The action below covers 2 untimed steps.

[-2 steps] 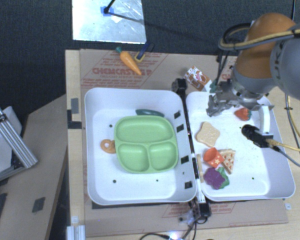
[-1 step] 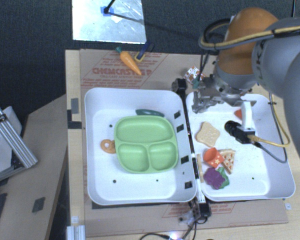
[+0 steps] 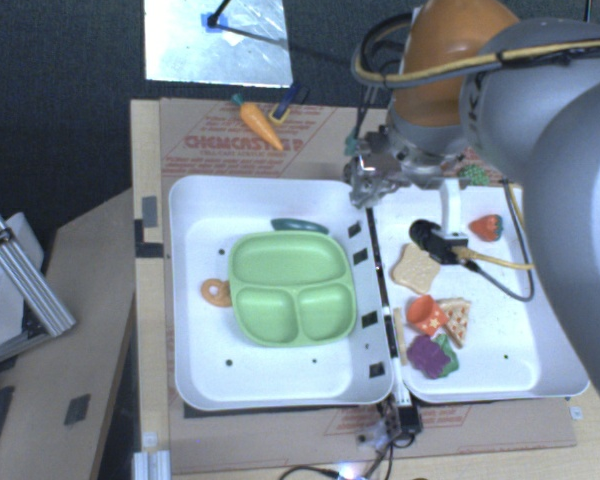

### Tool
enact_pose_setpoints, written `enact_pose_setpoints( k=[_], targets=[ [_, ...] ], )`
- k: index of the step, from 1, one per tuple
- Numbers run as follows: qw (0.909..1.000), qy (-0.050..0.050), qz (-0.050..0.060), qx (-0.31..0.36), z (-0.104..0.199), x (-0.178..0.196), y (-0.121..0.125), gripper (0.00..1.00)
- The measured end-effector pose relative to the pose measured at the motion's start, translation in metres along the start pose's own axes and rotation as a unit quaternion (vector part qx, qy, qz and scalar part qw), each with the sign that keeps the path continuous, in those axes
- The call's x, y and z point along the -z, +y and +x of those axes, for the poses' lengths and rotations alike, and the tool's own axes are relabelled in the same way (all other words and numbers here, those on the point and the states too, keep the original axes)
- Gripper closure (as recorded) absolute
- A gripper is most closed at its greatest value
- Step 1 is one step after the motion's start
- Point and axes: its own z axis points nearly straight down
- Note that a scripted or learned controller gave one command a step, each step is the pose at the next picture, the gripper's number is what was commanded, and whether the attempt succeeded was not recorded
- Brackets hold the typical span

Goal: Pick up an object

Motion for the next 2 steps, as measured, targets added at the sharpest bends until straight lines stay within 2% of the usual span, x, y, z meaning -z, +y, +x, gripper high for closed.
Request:
enact_pose_setpoints(
  k=[1, 2],
  targets=[
    [1.0000, -0.002, 0.002, -0.004, -0.004, -0.021, -0.001, 1.00],
    [1.0000, -0.001, 0.001, -0.002, 0.003, 0.000, -0.004, 1.00]
  ],
)
